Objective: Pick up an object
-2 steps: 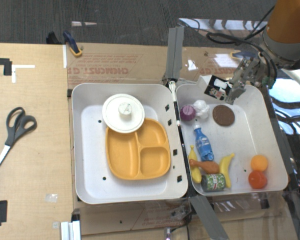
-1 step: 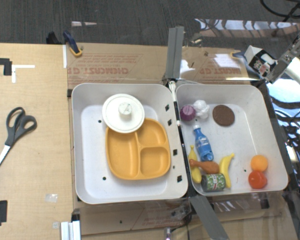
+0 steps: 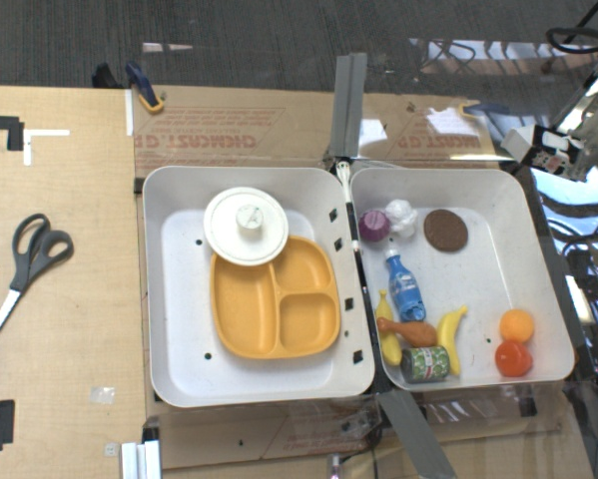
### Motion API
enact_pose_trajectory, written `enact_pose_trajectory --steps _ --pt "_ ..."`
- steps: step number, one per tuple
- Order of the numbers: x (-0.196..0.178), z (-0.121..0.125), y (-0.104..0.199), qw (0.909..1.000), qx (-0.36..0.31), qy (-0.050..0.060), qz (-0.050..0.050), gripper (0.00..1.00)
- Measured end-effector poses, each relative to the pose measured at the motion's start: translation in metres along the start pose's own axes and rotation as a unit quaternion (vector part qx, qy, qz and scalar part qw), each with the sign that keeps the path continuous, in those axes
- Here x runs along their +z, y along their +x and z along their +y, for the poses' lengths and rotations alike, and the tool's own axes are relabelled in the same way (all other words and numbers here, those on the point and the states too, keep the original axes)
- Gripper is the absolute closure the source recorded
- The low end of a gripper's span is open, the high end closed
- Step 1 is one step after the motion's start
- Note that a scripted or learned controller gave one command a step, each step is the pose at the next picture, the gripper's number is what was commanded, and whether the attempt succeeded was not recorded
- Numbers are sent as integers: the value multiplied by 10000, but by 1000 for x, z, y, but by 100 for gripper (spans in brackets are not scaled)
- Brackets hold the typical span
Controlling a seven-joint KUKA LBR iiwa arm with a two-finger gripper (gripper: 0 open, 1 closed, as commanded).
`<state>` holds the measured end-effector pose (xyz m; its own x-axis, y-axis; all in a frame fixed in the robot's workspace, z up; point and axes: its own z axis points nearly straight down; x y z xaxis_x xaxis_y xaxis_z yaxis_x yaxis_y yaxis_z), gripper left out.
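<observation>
Wooden bench (image 3: pixel 59 367) bearing two white bins. Right bin (image 3: pixel 538 267), near to far: can (image 3: pixel 425 363), bananas (image 3: pixel 448 335), tomato (image 3: pixel 513 359), orange (image 3: pixel 517 324), blue bottle (image 3: pixel 405 287), brown disc (image 3: pixel 445 231). Left bin (image 3: pixel 169 297) holding yellow tray (image 3: pixel 276 307), white lid (image 3: pixel 246 226). Arm (image 3: pixel 573 138) sitting far right; claw state impossible to tell.

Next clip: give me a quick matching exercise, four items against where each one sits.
Items:
1. lid
2. scissors
3. cookie
4. tomato

Places:
A. bench, left of the bins
B. right bin, near right corner
C. left bin, overlapping the yellow tray
D. right bin, far side

Pairs: 1-C, 2-A, 3-D, 4-B
</observation>
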<state>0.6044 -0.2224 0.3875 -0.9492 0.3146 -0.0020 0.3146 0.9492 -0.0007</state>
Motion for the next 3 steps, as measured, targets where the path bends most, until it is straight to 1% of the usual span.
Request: enact_pose_trajectory --steps 1,2,3 --pt "94 1 86 9955 943 1 10 100" --pt "153 48 119 9866 1629 -1 10 100" --pt "152 48 119 9866 1629 0 9 0"
